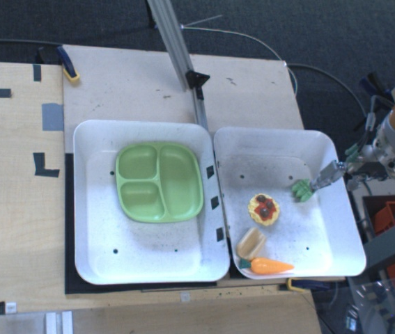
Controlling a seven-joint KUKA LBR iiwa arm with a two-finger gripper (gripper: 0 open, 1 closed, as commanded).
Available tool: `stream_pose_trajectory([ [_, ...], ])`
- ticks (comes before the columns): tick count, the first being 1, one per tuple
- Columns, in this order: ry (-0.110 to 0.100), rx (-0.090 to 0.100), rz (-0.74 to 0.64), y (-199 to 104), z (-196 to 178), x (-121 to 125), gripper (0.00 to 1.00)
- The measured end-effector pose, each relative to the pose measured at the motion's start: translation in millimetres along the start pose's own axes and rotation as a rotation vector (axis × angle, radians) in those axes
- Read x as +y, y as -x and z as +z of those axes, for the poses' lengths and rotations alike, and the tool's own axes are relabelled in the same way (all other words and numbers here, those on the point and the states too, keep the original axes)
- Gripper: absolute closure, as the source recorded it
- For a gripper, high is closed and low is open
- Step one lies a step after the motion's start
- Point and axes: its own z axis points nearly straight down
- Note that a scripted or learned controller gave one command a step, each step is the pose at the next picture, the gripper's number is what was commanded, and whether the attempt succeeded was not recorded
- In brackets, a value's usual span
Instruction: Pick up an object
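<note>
The right bin (274, 141) holds several toy foods. A small green leafy piece (300, 190) lies near its right wall. A round yellow tart with red topping (264, 209) sits in the middle. A tan bread piece (251, 243) and an orange carrot (272, 266) lie at the front edge. My gripper (320, 180) reaches in from the right, low over the bin, with its tip right against the green piece. I cannot tell whether it touches or holds that piece.
The left bin (93, 249) holds a green divided plate (159, 181). A metal pole (173, 37) slants across the bench behind the bins. Cables run behind the right bin.
</note>
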Motion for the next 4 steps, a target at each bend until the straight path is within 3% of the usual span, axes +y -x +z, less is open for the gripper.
stream_pose_trajectory([
  [1,0.000,0.000,0.000,0.1,0.0,0.0,0.00],
  [4,-0.007,0.002,0.002,-8.3,165.2,-10.2,0.00],
])
